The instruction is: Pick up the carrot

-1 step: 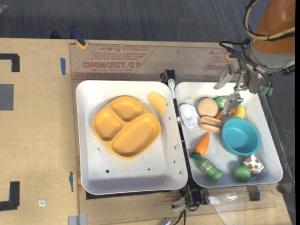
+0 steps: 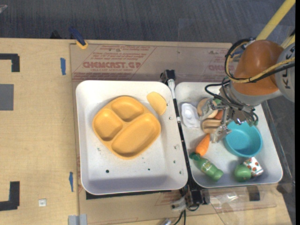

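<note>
**Carrot lies just below the gripper in the right bin**

In the right white bin (image 2: 276, 172), one green bottle-shaped toy (image 2: 206, 167) and one green-and-white toy (image 2: 247, 169) lie nearest. The small orange carrot (image 2: 203, 146) rests just below-left of the metal two-finger gripper (image 2: 220, 134), close beside it; whether that tool is wide or narrow cannot be told. One teal bowl (image 2: 243, 141) crowds its right. The left white bin (image 2: 89, 172) holds one yellow divided plate (image 2: 126, 125).

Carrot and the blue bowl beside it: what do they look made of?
Carrot: likely molded plastic toy, matte orange with a green top, evenly colored. Blue bowl: probably smooth plastic, uniform teal with a soft sheen on its rim. Neither can be confirmed by look alone.
</note>
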Controlling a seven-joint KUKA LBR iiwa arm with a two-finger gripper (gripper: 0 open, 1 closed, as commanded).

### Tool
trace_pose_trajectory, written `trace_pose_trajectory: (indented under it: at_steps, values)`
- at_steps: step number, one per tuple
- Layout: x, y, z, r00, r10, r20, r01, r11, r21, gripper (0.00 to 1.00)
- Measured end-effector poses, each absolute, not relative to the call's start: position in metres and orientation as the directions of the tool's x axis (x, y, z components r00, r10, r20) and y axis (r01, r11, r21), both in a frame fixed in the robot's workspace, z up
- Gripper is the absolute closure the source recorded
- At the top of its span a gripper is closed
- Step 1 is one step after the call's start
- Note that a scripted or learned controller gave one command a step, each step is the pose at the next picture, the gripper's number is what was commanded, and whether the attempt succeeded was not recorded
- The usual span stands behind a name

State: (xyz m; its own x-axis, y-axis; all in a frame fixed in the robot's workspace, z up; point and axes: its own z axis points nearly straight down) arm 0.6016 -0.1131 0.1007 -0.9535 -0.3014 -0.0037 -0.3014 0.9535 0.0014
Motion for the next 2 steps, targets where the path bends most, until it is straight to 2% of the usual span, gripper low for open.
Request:
trace_pose_trajectory:
  at_steps: [1,2]
  values:
    - [0.512,-0.120,0.091,-0.997,-0.078,-0.014,-0.078,0.997,-0.001,0.00]
    - [0.492,-0.097,0.091,-0.988,0.152,-0.019,0.152,0.988,-0.002,0.00]
